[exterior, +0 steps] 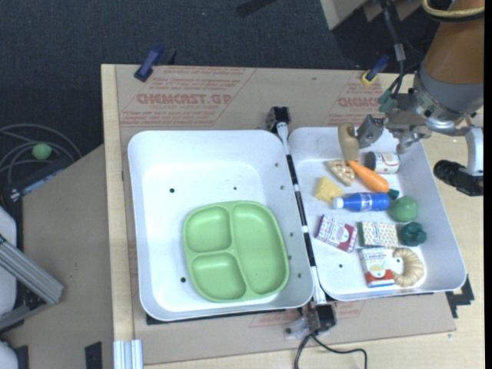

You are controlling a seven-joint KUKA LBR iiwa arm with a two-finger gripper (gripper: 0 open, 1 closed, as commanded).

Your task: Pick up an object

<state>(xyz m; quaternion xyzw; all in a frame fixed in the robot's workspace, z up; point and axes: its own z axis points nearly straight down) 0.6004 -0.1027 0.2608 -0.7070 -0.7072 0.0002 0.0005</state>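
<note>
A dark blue-grey carpet [69, 29] covers the floor around the bench [192, 98], whose brown board top bears red lettering. Coiled grey cables [23, 164] lie on the carpet off the bench's left edge.

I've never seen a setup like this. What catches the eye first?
Probably the green plate with three compartments, alone in the left bin. Next, the heap of small toys in the right bin, with an orange carrot and a blue bottle. The arm's gripper hangs over that bin's far end.
</note>
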